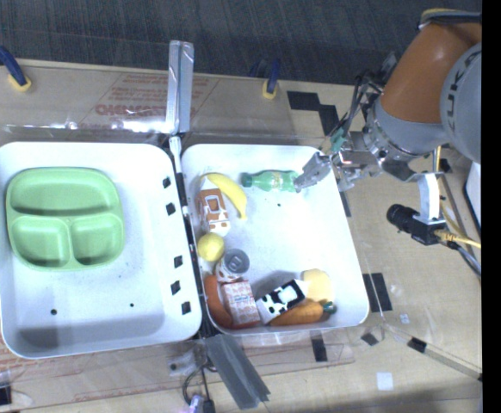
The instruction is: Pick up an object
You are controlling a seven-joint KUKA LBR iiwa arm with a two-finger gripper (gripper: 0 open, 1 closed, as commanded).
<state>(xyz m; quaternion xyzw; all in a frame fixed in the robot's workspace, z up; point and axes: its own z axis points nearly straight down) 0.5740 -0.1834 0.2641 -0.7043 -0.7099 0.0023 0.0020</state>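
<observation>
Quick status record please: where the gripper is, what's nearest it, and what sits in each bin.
gripper: gripper over the far right corner of the right bin
nearest object: green bottle, lying on its side, its end at the gripper
grasp: cannot tell whether the bottle is held
right bin contents: banana, lemon, carrot, small packages along the left wall and near edge
left bin: left bin holds a green divided tray
</observation>
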